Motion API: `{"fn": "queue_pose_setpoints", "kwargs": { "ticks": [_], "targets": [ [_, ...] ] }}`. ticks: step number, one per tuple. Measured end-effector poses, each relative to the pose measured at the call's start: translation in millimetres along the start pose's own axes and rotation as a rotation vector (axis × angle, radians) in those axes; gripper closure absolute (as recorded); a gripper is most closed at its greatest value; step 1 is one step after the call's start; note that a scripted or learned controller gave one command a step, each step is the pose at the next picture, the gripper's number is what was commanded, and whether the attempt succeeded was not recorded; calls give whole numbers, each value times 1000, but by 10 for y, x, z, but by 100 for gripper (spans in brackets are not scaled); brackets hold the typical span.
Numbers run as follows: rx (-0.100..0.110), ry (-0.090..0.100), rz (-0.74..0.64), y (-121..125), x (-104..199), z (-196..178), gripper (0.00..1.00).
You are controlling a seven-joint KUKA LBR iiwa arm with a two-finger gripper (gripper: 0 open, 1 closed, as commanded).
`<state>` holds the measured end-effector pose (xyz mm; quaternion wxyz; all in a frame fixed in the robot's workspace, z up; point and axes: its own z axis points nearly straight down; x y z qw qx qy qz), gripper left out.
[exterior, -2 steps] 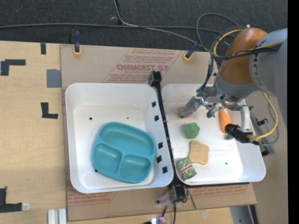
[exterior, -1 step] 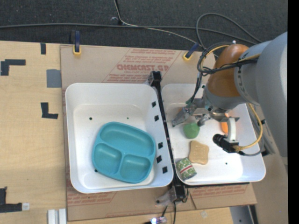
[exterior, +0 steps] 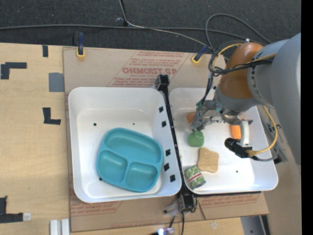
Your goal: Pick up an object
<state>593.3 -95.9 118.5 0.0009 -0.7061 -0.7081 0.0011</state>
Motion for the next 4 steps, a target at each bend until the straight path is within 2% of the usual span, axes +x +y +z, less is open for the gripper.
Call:
{"fn": "queue_pose_setpoints", "kwargs": {
  "ticks": [2,4],
  "targets": [
    [-8,-1,2,46,-16,-1165,100],
    [-1,2,-4,-200,1112,-1253,100]
  ]
}}
